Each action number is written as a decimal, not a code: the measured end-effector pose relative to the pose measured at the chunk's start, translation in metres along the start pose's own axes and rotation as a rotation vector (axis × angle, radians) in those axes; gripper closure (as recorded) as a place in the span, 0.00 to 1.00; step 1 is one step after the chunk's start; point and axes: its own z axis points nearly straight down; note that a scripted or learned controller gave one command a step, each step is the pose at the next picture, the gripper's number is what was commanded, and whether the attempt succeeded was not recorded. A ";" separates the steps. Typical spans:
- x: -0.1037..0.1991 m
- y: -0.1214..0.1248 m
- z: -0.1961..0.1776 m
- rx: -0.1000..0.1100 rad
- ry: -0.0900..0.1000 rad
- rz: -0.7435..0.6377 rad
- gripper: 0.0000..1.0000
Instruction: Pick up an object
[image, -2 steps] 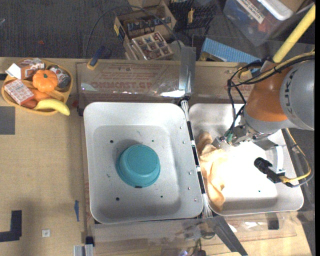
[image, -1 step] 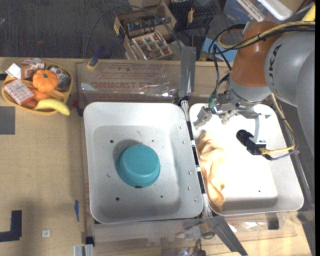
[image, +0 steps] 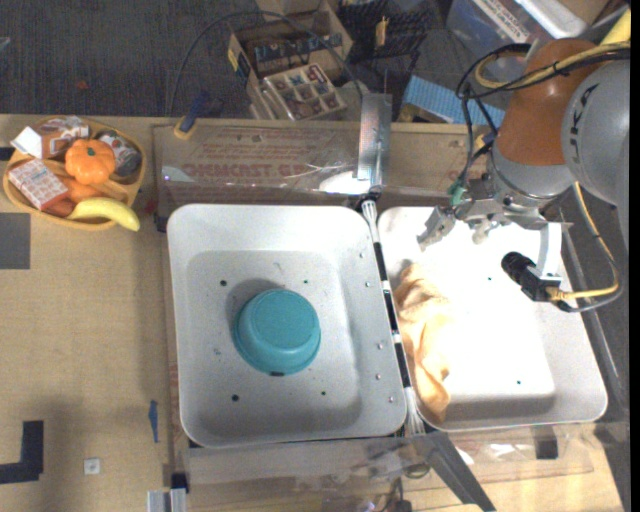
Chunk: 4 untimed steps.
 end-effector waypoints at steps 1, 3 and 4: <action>-0.037 -0.010 -0.019 0.001 -0.001 0.289 0.00; -0.055 -0.045 0.032 0.001 0.000 0.170 0.00; -0.015 -0.073 0.094 -0.008 0.000 0.172 0.00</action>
